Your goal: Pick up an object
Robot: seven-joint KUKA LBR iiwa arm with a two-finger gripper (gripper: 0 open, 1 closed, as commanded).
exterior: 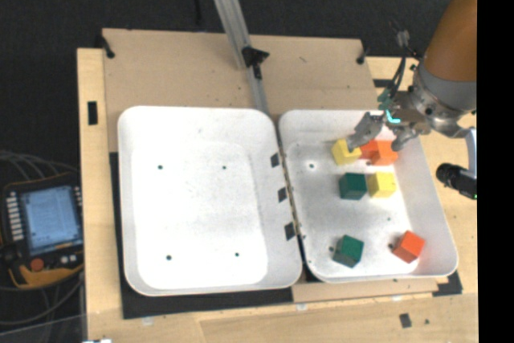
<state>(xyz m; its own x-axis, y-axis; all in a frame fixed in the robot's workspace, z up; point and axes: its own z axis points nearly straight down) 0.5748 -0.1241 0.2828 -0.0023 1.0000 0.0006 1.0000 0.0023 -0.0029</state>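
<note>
Gripper (384,134) spread open, hovering over my right bin (426,205) | orange block (381,152) right below my fingers, touching yellow block (346,151) | nothing gripped

A handheld control pendant (42,225) lies left of the bench (92,173).
</note>
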